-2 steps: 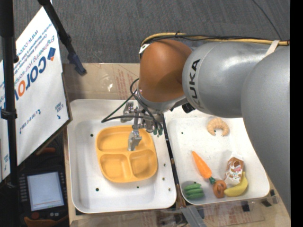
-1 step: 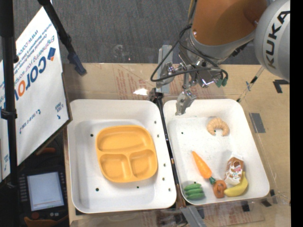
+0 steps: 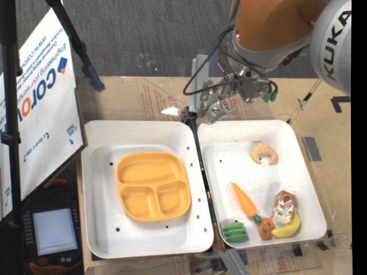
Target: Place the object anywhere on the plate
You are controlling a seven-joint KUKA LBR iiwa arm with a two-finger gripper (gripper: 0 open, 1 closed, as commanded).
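Seen from above at a slant: two white bins side by side on the table (image 3: 143,93), left bin (image 3: 97,211) and right bin (image 3: 298,171) touching along their inner edges. In the left bin, a yellow plate (image 3: 153,185) with three compartments, lying flat near the middle, nothing on it. In the right bin, a croissant (image 3: 264,153) near the far side; a carrot (image 3: 245,201) lying slantwise near the middle; a green pea pod (image 3: 234,231) at the near left corner; a small pretzel (image 3: 265,228) just beside the carrot's green end; a banana (image 3: 287,227) at the near right, touching a small packet (image 3: 283,205) with a printed wrapper. Above the far edge of the bins, near the seam between them, hung the hand (image 3: 221,105), below the grey arm (image 3: 275,16) with its orange band, well apart from every item. Could not tell whether the hand was spread or pressed together; nothing visible between its tips. At the left, a white sign (image 3: 43,102) with blue and orange lettering, leaning beside the left bin.
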